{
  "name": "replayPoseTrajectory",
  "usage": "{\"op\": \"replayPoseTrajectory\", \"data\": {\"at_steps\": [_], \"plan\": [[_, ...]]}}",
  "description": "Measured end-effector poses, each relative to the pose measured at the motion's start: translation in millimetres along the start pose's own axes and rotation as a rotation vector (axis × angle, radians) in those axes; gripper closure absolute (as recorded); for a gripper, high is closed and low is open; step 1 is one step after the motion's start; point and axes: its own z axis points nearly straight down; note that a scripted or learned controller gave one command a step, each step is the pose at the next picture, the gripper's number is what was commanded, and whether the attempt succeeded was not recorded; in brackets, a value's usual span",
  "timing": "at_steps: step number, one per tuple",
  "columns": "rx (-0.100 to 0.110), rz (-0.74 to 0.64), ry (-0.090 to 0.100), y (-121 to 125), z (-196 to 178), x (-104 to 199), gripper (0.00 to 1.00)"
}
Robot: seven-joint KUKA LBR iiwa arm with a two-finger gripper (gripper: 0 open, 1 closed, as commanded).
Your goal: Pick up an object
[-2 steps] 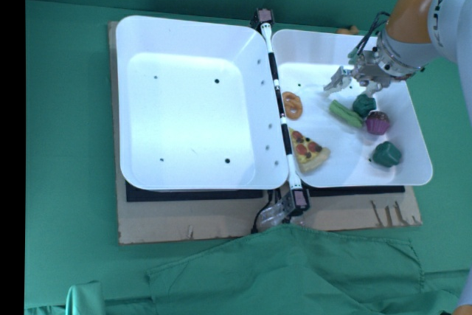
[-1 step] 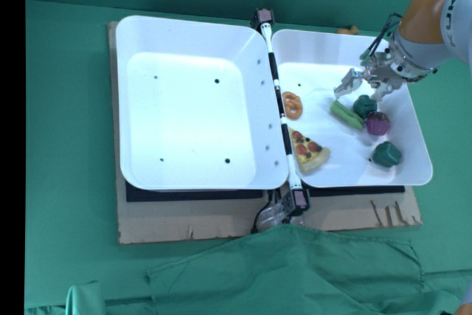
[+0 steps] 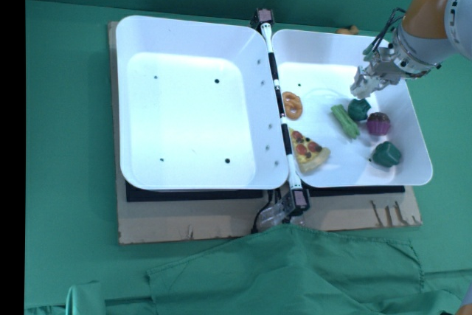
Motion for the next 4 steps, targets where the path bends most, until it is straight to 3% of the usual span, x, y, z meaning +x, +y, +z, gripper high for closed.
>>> {"op": "replayPoseTrajectory", "data": {"at_steps": [1,2,3,4], "plan": [[0.002,0.0,0.001,-0.3,0.7,0.1,0.0],[0.004,-0.005,0.002,46.9,25.4,1.6,0.0],[0.006,-0.003,0.003,39.1,8.9,1.7,0.0],[0.013,-0.004,0.006,-9.3,-7.3,36.9,0.0]]}}
